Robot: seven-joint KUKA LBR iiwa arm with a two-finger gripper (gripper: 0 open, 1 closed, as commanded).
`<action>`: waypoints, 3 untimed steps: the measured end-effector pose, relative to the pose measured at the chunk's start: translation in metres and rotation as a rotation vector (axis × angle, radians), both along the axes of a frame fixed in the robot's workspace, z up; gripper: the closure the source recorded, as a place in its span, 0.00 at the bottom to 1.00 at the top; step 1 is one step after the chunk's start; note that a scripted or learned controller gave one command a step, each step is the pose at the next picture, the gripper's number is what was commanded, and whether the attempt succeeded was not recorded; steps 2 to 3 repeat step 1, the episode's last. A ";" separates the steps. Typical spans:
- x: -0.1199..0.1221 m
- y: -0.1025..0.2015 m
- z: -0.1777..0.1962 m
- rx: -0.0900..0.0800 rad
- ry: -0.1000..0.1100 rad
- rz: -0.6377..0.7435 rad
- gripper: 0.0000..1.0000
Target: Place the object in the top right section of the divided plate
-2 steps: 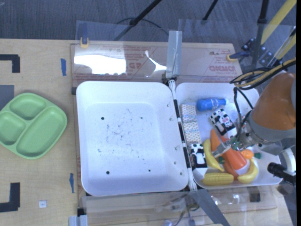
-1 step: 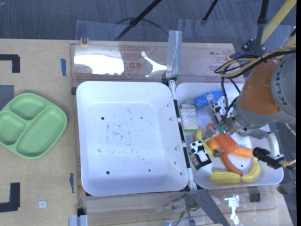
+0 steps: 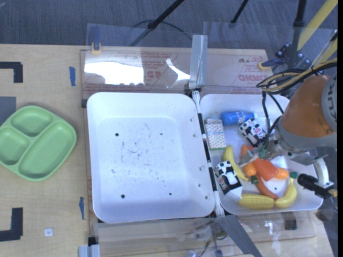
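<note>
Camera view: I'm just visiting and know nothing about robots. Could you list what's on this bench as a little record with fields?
plate: green divided plate on the wooden bench, far left, nothing in its sections
left bin: white bin with faint marks on its floor
right bin: white bin holding toys
toys: blue can, corn, banana, orange toy, two cow-patterned pieces
arm: grey and orange arm over the right bin, reaching down among the toys
task state: nothing on the plate yet

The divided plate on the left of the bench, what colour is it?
The divided plate is light green, plain with no pattern; the camera view shows it best.
</note>
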State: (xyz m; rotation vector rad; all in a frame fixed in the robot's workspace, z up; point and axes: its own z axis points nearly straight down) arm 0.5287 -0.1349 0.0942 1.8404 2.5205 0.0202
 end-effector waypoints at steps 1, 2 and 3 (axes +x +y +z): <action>0.045 0.031 -0.005 -0.005 0.009 0.173 1.00; 0.045 0.031 -0.005 -0.005 0.009 0.173 1.00; 0.045 0.031 -0.005 -0.005 0.009 0.173 1.00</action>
